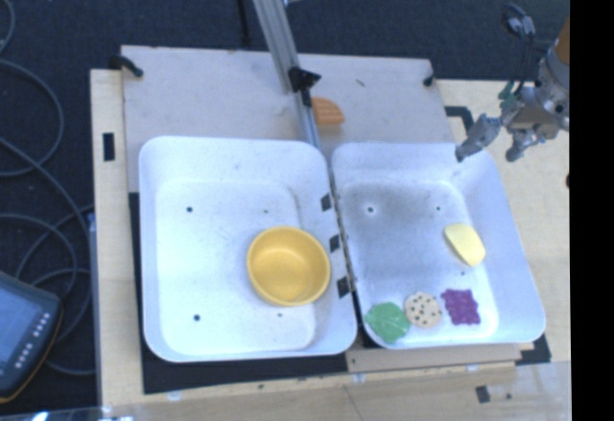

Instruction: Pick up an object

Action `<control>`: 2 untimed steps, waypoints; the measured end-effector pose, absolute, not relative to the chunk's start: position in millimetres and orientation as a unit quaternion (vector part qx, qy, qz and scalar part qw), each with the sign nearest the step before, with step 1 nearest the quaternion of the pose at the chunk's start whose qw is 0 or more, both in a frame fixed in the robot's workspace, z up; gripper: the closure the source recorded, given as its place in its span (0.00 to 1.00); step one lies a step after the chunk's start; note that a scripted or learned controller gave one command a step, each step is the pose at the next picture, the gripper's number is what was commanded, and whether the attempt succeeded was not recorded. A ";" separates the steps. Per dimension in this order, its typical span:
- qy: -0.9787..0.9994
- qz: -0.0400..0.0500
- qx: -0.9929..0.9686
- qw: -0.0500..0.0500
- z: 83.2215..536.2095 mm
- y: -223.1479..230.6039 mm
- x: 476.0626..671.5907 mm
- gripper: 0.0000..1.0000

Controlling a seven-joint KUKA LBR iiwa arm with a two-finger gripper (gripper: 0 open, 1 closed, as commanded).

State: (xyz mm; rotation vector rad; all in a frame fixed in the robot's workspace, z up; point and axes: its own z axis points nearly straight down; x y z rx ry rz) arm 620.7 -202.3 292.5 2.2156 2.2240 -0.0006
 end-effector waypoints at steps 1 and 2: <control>0.709 -0.001 0.706 0.001 292.5 -202.6 620.6 0.00; 0.709 -0.002 0.705 -0.001 238.1 -193.9 619.3 0.00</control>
